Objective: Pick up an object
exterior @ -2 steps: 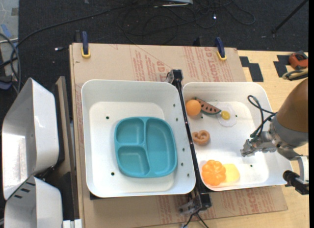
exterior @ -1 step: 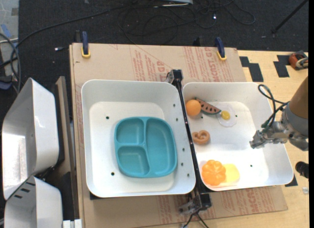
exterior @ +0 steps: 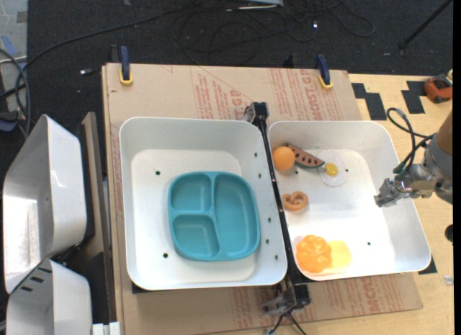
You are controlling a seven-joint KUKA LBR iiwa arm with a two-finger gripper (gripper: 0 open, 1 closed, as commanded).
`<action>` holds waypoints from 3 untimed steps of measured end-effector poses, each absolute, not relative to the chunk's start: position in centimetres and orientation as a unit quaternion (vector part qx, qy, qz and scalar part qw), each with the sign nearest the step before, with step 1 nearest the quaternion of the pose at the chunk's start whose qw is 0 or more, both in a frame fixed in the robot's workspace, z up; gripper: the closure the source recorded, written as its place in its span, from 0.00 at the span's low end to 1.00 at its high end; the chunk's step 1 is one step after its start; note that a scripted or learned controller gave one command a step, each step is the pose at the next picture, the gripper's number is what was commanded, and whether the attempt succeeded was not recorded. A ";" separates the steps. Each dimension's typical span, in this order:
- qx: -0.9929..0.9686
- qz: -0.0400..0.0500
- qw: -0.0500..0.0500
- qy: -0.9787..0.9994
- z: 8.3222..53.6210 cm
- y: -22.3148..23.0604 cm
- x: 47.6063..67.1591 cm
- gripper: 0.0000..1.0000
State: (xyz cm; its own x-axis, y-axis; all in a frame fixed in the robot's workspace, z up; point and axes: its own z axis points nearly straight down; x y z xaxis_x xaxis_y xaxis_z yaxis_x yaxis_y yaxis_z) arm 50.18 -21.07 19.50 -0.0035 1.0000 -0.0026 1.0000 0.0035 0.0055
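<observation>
The right bin (exterior: 374, 135) holds several small toy foods. An orange ball (exterior: 284, 158) lies near its left wall, with a watermelon slice (exterior: 307, 159) beside it and a small yellow piece (exterior: 331, 170) further right. A brown pretzel-like ring (exterior: 295, 200) lies below them. An orange pepper (exterior: 314, 252) and a yellow piece (exterior: 340, 254) rest at the front edge. My gripper (exterior: 384, 195) hangs over the bin's right side, apart from all of these objects, with nothing seen in it.
The left bin (exterior: 144, 139) holds a teal divided plate (exterior: 214, 215). A clamp and divider (exterior: 258, 112) sit between the bins. Cardboard lies under both bins, with cables on the dark floor behind and white containers (exterior: 39, 189) at the far left.
</observation>
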 end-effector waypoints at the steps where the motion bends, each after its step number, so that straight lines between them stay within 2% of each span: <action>1: 0.706 0.001 0.002 0.708 21.6 -21.1 50.3 1.00; 2: 0.704 0.001 0.001 0.710 22.5 -16.5 51.5 1.00; 3: 0.704 0.000 -0.001 0.710 21.7 -10.8 51.8 1.00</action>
State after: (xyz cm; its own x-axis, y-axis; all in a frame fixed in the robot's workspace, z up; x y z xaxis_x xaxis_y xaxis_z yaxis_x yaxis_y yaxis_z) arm 51.83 -10.84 21.71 -0.0076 1.0000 0.0015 1.0000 0.0076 -0.0004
